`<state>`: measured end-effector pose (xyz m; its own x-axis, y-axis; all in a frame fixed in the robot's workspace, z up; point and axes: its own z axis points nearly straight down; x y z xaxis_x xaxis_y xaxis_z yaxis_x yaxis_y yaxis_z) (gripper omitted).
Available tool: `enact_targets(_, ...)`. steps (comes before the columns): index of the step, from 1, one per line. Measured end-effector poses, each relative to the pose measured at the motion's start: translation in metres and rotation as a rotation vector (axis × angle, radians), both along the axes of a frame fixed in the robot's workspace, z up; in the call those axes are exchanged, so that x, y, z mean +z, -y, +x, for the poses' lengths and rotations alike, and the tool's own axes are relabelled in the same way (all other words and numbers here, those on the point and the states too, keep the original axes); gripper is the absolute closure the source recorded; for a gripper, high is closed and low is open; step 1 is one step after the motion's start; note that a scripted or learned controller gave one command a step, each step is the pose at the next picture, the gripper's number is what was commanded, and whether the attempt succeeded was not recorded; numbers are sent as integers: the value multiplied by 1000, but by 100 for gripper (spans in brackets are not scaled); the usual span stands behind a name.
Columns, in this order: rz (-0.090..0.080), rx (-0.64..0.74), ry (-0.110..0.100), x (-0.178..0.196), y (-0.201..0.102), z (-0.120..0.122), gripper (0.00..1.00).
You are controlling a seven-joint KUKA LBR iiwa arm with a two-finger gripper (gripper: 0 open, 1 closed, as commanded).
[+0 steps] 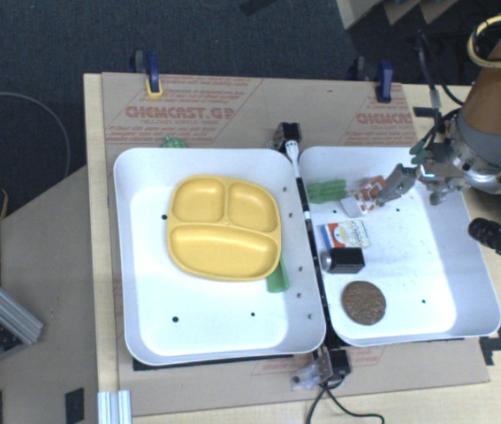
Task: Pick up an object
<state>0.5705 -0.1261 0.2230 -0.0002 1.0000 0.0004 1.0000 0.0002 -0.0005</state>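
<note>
Fingers hover just beside small orange packet in right bin.

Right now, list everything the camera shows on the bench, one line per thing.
bins: two, white, side by side on the board
divided plate: one, yellow, in the left bin
green piece: one, green, under the plate's lower right edge
green block: one, green, top left of the right bin
small packet: one, orange and white, right of the green block, by the gripper
card box: one, white with blue and red, middle left of the right bin
black block: one, black, just below the card box
round disc: one, brown, lower part of the right bin
clamps: two, blue, on the board's far edge
gripper: one, grey, over the right bin's top
</note>
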Motion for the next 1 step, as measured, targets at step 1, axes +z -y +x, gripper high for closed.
enact_targets(1,3,14,17,165,-117,-51,0)
